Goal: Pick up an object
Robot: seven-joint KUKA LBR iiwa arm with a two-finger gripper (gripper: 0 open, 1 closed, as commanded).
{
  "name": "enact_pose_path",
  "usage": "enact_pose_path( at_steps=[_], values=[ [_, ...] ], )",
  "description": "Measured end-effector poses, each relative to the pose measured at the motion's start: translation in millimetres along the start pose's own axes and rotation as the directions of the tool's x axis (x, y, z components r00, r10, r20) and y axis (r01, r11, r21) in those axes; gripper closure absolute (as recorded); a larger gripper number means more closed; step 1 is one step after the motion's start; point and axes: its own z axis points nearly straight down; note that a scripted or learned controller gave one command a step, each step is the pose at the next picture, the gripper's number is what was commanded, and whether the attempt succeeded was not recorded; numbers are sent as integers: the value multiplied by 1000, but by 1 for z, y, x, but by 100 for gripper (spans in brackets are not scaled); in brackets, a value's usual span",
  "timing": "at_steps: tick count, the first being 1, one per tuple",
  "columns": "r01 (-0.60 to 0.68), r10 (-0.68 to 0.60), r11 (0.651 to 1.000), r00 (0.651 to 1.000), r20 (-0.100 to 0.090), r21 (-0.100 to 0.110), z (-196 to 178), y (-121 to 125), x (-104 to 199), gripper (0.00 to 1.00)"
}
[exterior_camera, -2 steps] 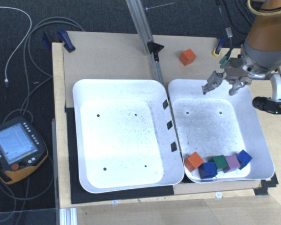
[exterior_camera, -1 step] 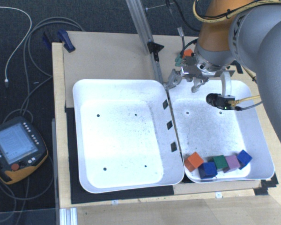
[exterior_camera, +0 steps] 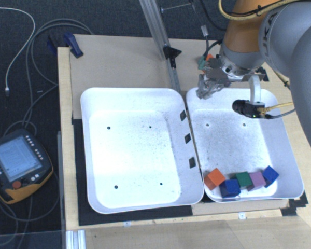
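While raised, gripper (exterior_camera: 205, 91) seemingly holds nothing

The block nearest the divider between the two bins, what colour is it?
Orange. The block lies at the near edge of the right bin, in the camera view.

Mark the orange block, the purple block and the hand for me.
orange block (exterior_camera: 214, 178): camera view, its top face.
purple block (exterior_camera: 257, 179): camera view, its top face.
hand (exterior_camera: 203, 92): camera view, at its fingertips.
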Motion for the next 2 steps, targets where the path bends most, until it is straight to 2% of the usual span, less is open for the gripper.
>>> enact_pose_path(
  at_steps=[1,2],
  values=[
    [2,-2,1000,1000,-2,8,7,-38,50,100],
    [4,-4,1000,1000,-3,1,0,-23,111,100]
  ],
)
